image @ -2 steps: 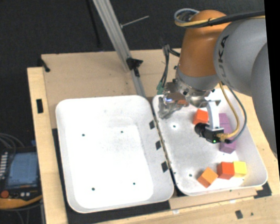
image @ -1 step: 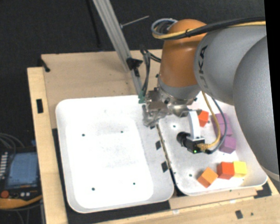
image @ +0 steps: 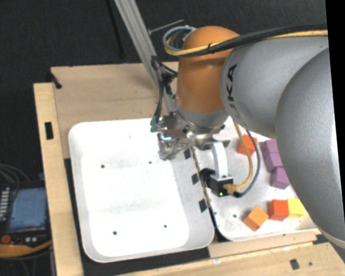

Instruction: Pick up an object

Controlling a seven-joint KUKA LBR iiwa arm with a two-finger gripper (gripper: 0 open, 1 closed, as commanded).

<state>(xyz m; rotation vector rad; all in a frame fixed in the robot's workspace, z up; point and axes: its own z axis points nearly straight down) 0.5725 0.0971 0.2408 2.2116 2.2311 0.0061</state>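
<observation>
My gripper [image: 172, 143] hangs under the orange wrist band, over the ridge between the two bins near their far end. Nothing shows in its grasp. In the right bin [image: 234, 230] lie an orange block [image: 245, 144] beside the arm, two purple blocks [image: 271, 153] [image: 279, 178] further right, and near the front an orange cube [image: 256, 217], a red-orange cube [image: 279, 209] and a yellow block [image: 295, 206]. The big grey arm covers much of the right bin.
The left bin [image: 93, 189] is a shallow white tray with a raised rim on the wooden bench [image: 96, 93]. A slanted metal rail [image: 136, 26] rises behind the bins. A blue-screened pendant [image: 26, 210] sits off the bench at the left.
</observation>
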